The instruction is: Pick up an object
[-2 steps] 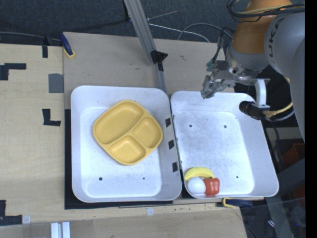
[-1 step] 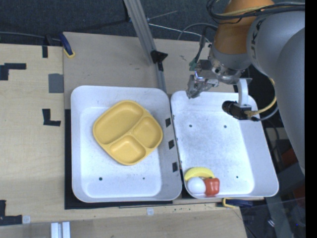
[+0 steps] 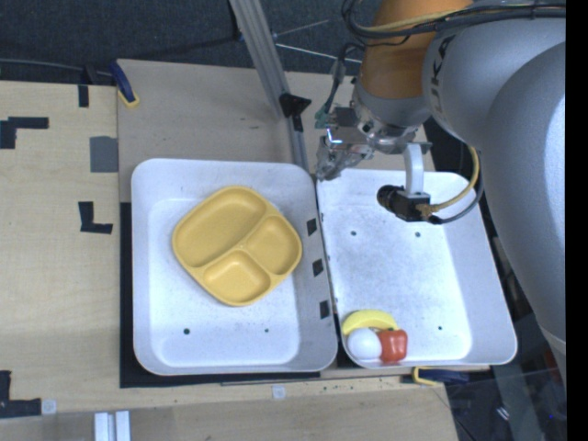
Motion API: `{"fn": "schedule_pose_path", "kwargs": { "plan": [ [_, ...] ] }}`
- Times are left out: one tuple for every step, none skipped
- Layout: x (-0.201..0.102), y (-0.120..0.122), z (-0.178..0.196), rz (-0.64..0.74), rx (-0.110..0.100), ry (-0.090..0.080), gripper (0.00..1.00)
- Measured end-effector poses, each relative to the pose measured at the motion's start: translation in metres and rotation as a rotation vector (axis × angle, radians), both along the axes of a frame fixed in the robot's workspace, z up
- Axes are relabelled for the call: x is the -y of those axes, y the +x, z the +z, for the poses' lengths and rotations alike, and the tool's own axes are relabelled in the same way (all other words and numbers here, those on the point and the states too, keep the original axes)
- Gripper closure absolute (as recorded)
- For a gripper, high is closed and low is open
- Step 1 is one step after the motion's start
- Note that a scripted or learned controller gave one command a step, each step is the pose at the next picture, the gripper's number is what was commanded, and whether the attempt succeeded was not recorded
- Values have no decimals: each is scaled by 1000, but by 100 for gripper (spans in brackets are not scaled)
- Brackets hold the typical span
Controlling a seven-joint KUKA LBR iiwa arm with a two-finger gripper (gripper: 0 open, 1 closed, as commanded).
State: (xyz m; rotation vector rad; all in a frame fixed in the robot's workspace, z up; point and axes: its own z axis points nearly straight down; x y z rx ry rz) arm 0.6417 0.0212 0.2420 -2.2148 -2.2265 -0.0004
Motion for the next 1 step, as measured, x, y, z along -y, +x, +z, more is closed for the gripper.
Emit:
{"fn": "schedule_pose_path", "kwargs": {
  "plan": [
    [-47, -1, -10, -2, -2, -1, 100]
  ]
}}
